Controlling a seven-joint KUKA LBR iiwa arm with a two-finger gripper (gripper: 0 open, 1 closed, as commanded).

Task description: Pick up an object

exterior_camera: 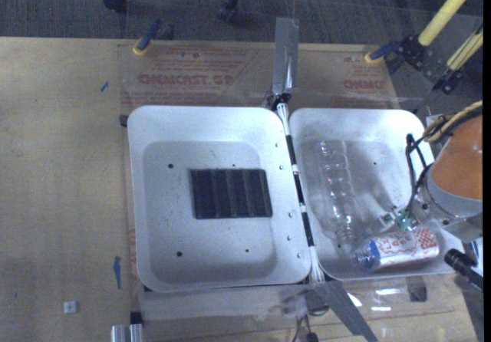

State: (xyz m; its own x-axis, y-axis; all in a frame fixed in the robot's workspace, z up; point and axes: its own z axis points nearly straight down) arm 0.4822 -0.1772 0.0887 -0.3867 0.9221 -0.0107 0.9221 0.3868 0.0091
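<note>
Gripper (404, 219): low in the right bin (360, 122), near its front right corner; whether it is spread or pressed together cannot be told. Clear plastic bottle (335, 191): lying lengthwise just left of the gripper. Red-and-white tube with blue cap (399, 249): directly in front of the gripper, along the bin's front wall; left bin (153, 179) holds a dark ribbed block (230, 193), well apart to the left.

clr plastic bottle (336, 191) | on side, rt bin | red/white tube, blue cap (399, 249) | front edge, rt bin

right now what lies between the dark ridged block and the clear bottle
In the camera view, between the block and the bottle lie bare white floor of the left bin and the two bins' adjoining rims.
</note>
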